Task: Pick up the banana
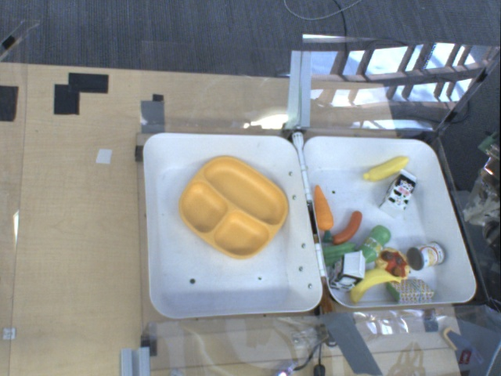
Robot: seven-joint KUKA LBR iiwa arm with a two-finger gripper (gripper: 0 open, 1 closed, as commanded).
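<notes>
Camera view looks down on a pale wooden surface [70, 233] carrying two shallow white bins side by side. At the left sits the left bin [168, 288], and in it lies a yellow divided plate [233, 205] with three compartments, set at a slant near the bin's middle. Beside it, touching along a shared edge, is the right bin [438, 210], which holds all the small items. A banana [386, 168] lies alone toward the far side of the right bin, just beside a small white carton with black marks [399, 192]. Along the left wall of that bin rests an orange carrot [322, 207], with a red-orange sausage-shaped piece [348, 226] near it. At the near edge a cluster is heaped together: green pieces [374, 238], a second yellow banana-like piece [369, 283], a small can [429, 254] and a mesh-patterned piece [413, 291]. How the pincer stands I cannot tell.
</notes>
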